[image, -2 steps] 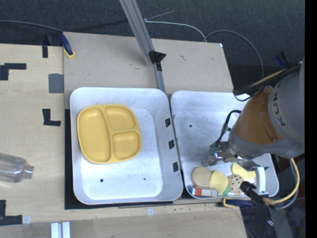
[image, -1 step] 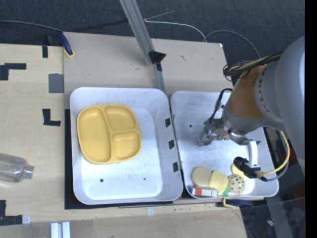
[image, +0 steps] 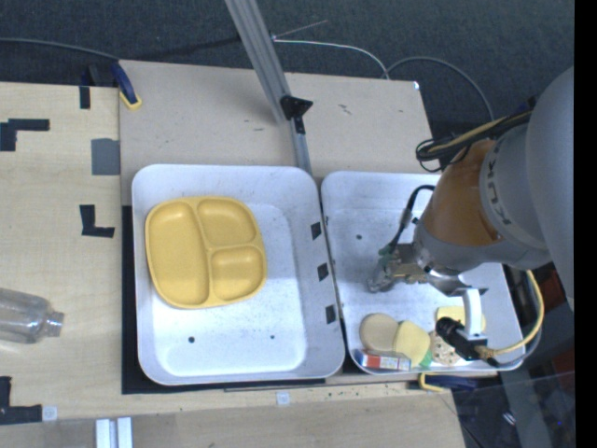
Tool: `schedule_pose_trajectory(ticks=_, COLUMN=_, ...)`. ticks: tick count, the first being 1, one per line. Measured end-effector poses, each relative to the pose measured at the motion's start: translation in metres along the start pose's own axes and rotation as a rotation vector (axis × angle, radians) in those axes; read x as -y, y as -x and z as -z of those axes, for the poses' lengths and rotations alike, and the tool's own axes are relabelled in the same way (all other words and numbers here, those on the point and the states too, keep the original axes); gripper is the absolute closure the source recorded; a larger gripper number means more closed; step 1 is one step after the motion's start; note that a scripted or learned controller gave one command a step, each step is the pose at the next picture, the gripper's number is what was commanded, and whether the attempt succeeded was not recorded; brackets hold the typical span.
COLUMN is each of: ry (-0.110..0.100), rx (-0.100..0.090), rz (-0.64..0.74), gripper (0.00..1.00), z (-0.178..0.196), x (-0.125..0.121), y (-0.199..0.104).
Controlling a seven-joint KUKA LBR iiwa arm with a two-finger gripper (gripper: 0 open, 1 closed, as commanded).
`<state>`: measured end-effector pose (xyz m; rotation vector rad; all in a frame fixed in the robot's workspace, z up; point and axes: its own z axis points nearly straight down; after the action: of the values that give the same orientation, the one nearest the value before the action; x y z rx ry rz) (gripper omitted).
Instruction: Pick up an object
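Pincer (image: 381, 278) low in the right bin (image: 373, 194), mid floor; can't tell grip. Near the front edge, a tan round lump (image: 378, 330) touching a yellow piece (image: 411, 340). Probably light, squashy; best pinched across the middle.

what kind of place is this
Probably a robotics lab's grasping test bench: a grey arm with a gripper reaches into the right of two white bins; a yellow divided plate lies in the left.
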<state>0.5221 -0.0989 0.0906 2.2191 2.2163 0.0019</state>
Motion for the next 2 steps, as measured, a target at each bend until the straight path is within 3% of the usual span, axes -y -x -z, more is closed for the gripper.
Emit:
schedule_pose_trajectory(ticks=1, ry=-0.001, rx=-0.001, rz=0.0, gripper=1.0, z=0.0, x=0.037, y=-0.007)
schedule_pose_trajectory(ticks=2, ry=-0.002, rx=-0.003, rz=0.004, gripper=1.0, z=-0.001, x=-0.025, y=0.022)
